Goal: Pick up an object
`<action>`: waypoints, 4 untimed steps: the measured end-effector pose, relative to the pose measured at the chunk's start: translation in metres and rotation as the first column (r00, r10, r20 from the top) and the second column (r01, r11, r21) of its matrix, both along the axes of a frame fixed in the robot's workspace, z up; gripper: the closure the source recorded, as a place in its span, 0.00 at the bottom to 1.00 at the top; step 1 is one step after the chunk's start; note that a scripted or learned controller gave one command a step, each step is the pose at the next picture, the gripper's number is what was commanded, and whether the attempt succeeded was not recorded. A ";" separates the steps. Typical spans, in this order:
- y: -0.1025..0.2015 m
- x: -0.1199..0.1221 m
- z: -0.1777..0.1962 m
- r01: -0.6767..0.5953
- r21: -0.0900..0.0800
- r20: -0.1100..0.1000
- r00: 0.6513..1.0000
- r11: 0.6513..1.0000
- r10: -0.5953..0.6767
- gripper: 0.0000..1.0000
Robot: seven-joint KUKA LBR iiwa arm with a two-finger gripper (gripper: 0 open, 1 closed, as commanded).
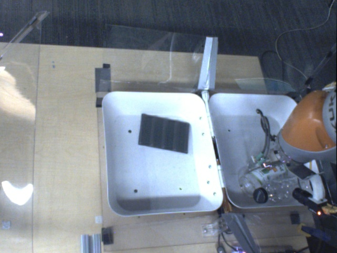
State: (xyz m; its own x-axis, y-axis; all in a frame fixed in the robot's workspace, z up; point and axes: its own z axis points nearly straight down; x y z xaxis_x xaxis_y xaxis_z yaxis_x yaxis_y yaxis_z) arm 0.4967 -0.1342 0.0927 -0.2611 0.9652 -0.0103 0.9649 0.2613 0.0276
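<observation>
Camera view, looking down at a slant on a pale wooden bench (pixel 58 157) with two shallow white bins side by side, rims touching at the middle.

In the left bin (pixel 158 181): one dark ribbed pad (pixel 164 133), rectangular, lying flat on the floor toward the far half, turned a little out of line with the bin walls, clear of all four. Nothing else on that floor but a few small dark dots and a shadow along the near wall.

In the right bin (pixel 231 125): the gripper (pixel 266 181), lowered into the near right part, close above or on the floor. Behind it the arm (pixel 316 141), reaching in from the right, its orange band (pixel 308 125) over the bin's right side. How far open the gripper stands: cannot tell, lost among glinting clear parts and wiring. No telling either whether anything is held there.

Pad well apart from the gripper, in the other bin, with the shared walls between.
</observation>
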 end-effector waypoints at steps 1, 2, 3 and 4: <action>0.001 -0.001 -0.001 -0.001 0.002 -0.004 1.000 1.000 0.001 0.00; -0.020 0.027 0.015 -0.105 0.001 -0.020 0.994 0.994 0.105 0.00; 0.030 0.009 -0.002 -0.148 -0.003 -0.011 0.989 0.989 0.148 0.00; 0.031 0.014 0.011 -0.149 -0.005 0.003 0.989 0.989 0.149 1.00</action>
